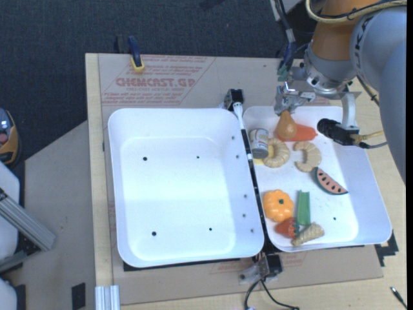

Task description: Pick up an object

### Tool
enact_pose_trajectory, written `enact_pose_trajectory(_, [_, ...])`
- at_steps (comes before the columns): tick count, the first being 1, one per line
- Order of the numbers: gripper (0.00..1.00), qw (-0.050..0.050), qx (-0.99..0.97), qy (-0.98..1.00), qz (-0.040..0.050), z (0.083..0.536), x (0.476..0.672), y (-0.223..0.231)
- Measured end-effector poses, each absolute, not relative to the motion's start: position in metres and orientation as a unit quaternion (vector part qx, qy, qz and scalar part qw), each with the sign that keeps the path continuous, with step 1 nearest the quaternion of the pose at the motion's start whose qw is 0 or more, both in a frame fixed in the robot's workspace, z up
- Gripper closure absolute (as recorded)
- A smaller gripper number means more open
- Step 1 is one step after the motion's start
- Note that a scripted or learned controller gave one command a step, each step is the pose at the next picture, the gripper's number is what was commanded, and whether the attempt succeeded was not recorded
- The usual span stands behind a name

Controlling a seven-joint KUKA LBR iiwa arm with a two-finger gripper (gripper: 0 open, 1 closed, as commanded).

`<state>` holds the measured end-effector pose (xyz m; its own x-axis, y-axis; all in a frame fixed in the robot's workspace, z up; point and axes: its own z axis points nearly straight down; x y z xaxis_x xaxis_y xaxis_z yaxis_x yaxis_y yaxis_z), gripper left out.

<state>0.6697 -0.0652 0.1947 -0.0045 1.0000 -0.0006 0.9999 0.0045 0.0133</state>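
My fingers [287,108] hang above the orange pear-shaped toy [286,126], touching its narrow tip; whether they grip it, I cannot tell; it stands at the right bin's [368,192] far end.

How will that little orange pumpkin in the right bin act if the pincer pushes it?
The orange pumpkin looks round and glossy, so it may roll or slip sideways. It touches the green piece, which would probably get nudged too.
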Motion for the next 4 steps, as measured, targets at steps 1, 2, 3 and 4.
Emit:
enact_pose_trajectory(1, [1.0,-0.003,0.708,0.706,-0.0025,0.15,0.634,-0.1])
enact_pose_trajectory(2, [1.0,0.007,0.704,0.71,0.0076,0.297,0.67,-0.038])
enact_pose_trajectory(3, [1.0,-0.002,0.704,0.71,-0.0004,0.281,0.651,0.043])
enact_pose_trajectory(4, [1.0,-0.002,0.705,0.709,-0.0008,0.286,0.623,0.083])
